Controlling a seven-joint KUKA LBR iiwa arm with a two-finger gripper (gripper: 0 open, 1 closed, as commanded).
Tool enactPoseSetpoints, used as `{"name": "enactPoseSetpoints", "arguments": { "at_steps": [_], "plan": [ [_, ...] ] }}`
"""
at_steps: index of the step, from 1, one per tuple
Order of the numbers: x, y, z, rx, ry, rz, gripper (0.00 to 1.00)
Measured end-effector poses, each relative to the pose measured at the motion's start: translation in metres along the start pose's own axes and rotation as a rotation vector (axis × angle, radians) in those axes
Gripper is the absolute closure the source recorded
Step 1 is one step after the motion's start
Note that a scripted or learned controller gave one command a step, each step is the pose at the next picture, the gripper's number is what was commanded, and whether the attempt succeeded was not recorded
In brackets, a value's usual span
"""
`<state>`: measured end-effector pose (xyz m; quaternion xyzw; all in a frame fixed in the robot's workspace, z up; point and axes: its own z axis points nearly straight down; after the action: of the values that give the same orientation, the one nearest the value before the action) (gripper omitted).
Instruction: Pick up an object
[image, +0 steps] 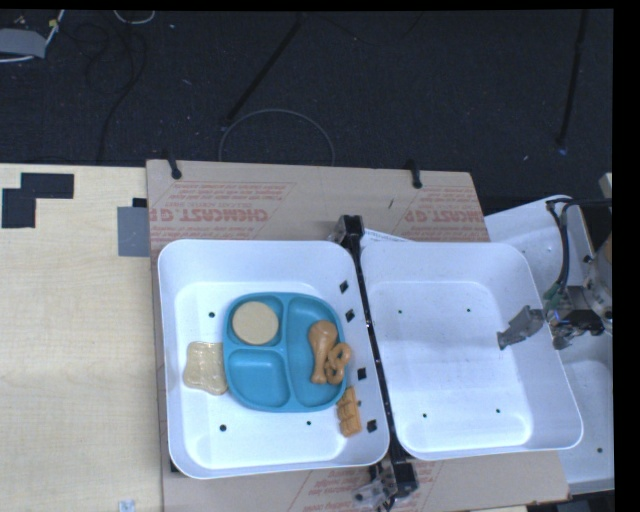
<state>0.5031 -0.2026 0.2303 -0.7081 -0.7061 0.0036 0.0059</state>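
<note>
Gripper (522, 326) sits at the right edge of the right bin (455, 440), and I can't tell from my feed how it is set. What I could pick lies in the left bin (190, 280): a blue divided tray (262, 382) carrying a round tan disc (254, 322) and a pretzel-like piece (328, 352). A pale piece (205, 367) touches the tray's left side, and a small orange piece (349, 412) lies at its lower right.

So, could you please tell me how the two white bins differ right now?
The left bin holds a blue divided tray with tan food pieces on and beside it; the right bin shows bare floor. The pincer hangs over the right bin's right side, away from the left bin. Both are shallow, white and rounded.
</note>
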Motion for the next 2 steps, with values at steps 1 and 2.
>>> {"name": "enactPoseSetpoints", "arguments": {
  "at_steps": [1, 2],
  "plan": [
    [0.000, 0.003, -0.006, -0.012, -0.003, -0.003, 0.00],
    [-0.002, -0.001, 0.038, -0.007, -0.001, -0.002, 0.00]
  ]
}}
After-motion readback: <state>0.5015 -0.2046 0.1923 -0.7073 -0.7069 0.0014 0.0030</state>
